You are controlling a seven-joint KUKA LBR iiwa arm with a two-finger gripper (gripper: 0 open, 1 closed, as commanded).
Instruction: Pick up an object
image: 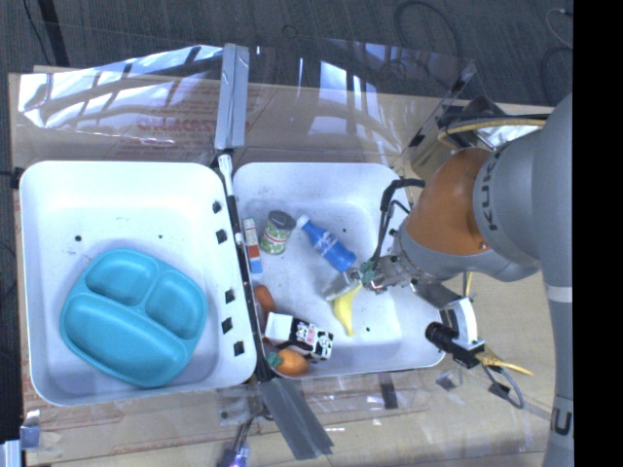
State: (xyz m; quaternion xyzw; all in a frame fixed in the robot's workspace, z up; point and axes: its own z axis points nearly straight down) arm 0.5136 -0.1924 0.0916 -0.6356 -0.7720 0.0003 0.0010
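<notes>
My gripper is low in the right bin, reaching in from the right. It hangs just above the top end of a yellow banana and just below the lower end of a blue bottle. Nothing is visibly held. To the left stand a green-lidded jar and a narrow red and white tube. Along the bin's front edge lie a white and black carton and an orange fruit. Another orange item rests against the left wall.
The left bin holds a blue divided plate. A grey taped divider runs between the bins. The arm's orange band and grey body cover the right bin's right side.
</notes>
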